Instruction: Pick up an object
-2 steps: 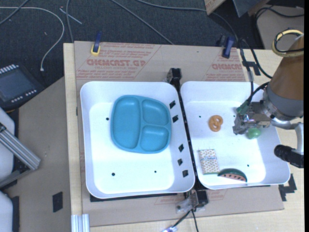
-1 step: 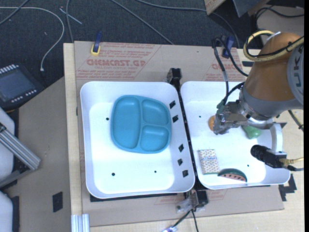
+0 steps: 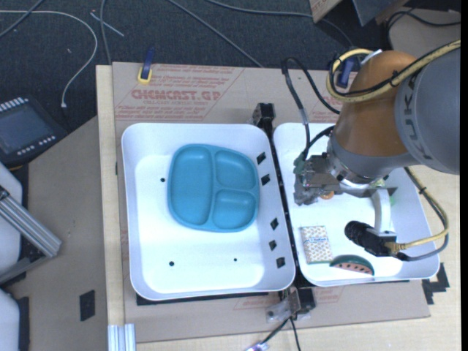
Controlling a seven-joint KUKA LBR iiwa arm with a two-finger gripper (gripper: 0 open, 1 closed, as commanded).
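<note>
My gripper reaches down into the right bin near its left wall, under the orange wrist band. Whether anything sits between its jaws is hidden by the metal body. A small patterned white packet lies on the bin floor just below the gripper, apart from it. A watermelon-slice toy, red with a green rind, rests at the bin's front edge. A green bit peeks out to the right of the wrist.
The left bin holds a blue divided plate in its middle. A black divider with clips runs between the two bins. Cables trail over the floor behind the bench.
</note>
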